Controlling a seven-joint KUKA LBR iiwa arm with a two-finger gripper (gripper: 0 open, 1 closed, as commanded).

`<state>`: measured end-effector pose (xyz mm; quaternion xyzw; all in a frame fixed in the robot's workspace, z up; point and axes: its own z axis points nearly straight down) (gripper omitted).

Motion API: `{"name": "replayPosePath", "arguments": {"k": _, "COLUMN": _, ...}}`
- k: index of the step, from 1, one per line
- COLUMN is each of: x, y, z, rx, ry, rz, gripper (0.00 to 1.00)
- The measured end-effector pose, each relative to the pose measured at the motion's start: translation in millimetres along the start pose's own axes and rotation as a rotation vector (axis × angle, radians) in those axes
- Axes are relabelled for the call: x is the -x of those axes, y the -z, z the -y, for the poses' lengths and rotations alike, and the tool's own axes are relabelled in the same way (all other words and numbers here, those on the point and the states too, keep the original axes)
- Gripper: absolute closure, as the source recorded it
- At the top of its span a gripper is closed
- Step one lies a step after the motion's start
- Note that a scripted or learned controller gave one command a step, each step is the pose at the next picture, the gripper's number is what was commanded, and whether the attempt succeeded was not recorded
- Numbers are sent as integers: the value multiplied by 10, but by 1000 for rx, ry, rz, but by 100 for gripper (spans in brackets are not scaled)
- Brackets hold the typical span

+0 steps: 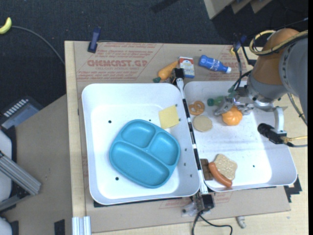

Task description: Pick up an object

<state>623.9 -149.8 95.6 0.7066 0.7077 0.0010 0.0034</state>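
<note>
In the right bin an orange fruit lies near the far side. My gripper reaches in from the right and sits directly over the fruit's far edge, touching or nearly touching it. To the left of the fruit are a pretzel, a small green piece and a beige round cookie. A bread slice and a sausage rest at the bin's near left corner.
The left bin holds a blue divided plate and a yellow cheese slice. Behind the bins on the board lie a blue bottle, a small carton and a carrot.
</note>
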Motion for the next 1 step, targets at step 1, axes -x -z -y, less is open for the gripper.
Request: {"name": "replayPosePath", "arguments": {"k": 1, "x": -758, "y": 906, "z": 33, "rx": -2, "ry": 1, "rz": -4, "gripper": 100}}
